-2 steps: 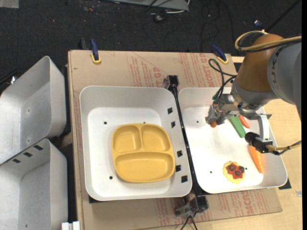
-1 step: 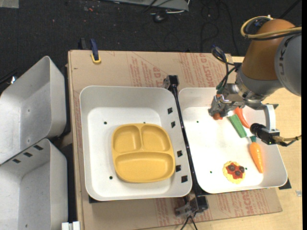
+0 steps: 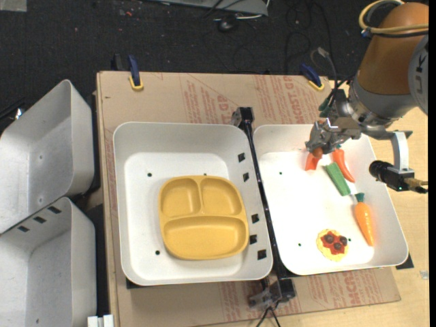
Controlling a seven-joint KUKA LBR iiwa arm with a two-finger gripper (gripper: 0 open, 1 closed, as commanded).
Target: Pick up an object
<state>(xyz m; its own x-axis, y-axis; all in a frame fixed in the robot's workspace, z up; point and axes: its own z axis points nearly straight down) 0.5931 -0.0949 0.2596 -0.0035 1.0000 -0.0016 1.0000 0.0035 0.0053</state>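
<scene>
You see a small orange-red toy piece point(image 3: 313, 161) in the upper part of the right bin point(image 3: 293, 251), at the tip of the gripper point(image 3: 320, 146), whose fingers appear closed around its top. Just right of it lie a red-orange piece point(image 3: 343, 165) and a green piece point(image 3: 337, 178); lower right sit a carrot point(image 3: 365, 222) and a small pizza point(image 3: 332, 244). A yellow divided plate point(image 3: 203, 217) rests in the left bin point(image 3: 136, 182).

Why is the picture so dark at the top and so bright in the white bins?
Camera view: light falls on the bench, so the left bin and right bin look bright and nearly shadowless, while the floor behind stays black; the yellow tray is sharp, the gripper slightly fuzzy.
</scene>
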